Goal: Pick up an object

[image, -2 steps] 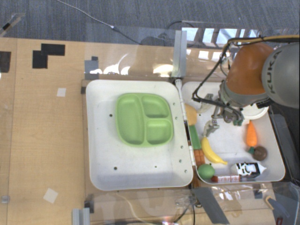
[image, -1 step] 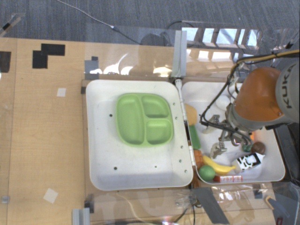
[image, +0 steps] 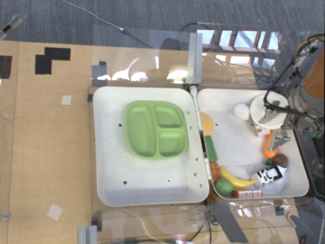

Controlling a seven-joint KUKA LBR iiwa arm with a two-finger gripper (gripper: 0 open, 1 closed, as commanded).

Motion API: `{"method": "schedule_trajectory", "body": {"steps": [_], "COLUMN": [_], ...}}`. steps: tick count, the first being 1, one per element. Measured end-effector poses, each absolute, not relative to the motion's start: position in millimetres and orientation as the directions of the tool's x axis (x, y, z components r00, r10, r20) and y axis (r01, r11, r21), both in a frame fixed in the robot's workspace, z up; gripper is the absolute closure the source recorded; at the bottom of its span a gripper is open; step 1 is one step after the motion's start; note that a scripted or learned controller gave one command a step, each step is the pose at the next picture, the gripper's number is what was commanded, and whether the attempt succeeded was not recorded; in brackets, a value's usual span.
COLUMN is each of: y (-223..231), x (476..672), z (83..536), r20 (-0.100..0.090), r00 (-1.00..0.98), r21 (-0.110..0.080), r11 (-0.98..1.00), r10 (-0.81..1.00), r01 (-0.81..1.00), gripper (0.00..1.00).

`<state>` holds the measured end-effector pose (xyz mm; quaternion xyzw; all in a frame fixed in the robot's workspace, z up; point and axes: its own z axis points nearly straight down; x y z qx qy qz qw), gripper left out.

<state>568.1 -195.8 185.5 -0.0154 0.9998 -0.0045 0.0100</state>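
Far left of frame: wooden bench (image: 45, 136) with black square markers (image: 51, 59) at upper left. Left bin (image: 109, 187), white and shallow, sits centre-left; a green divided plate (image: 156, 129) with three compartments lies in its upper middle, flat, nothing on it. Right bin (image: 231, 136) touches the left one along the centre divider. Along the right bin's left wall, top to bottom: a yellow-orange piece (image: 206, 123), a green block (image: 210, 148) just below it, a brown block (image: 215, 171) under that, and a green round fruit (image: 223, 186) in the lower left corner. A yellow banana (image: 237, 179) lies just right of the green fruit, along the bottom wall, with a red-and-white flat item (image: 249, 192) beneath it. A white egg-like ball (image: 241, 111) rests in the upper middle of the right bin. Further right, a black-and-white patterned object (image: 269, 175) sits near the lower right, touching a small brown round thing (image: 281, 160). An orange curved piece (image: 268, 145) lies above those. The gripper (image: 277, 142) hangs over the right side of the right bin, below a white round flange (image: 267, 111); can't tell whether it is spread or closed, or whether it touches the orange piece. Arm (image: 311, 85) enters at the right edge.
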Motion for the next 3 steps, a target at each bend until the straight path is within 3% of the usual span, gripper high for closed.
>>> {"method": "schedule_trajectory", "body": {"steps": [1,2,3], "y": [-182.4,-174.5,-173.1], "x": [608.5,590.5,596.6], "z": [96.8,89.9,105.9], "r20": [-0.011,-0.016,-0.036], "r00": [-0.993,-0.994,-0.993], "r21": [-0.003,-0.005,-0.010], "r11": [0.993,0.994,0.993], "r10": [-0.114,-0.111,-0.116], "r01": [-0.114,-0.111,-0.116], "gripper": [0.00,0.00,1.00]}}
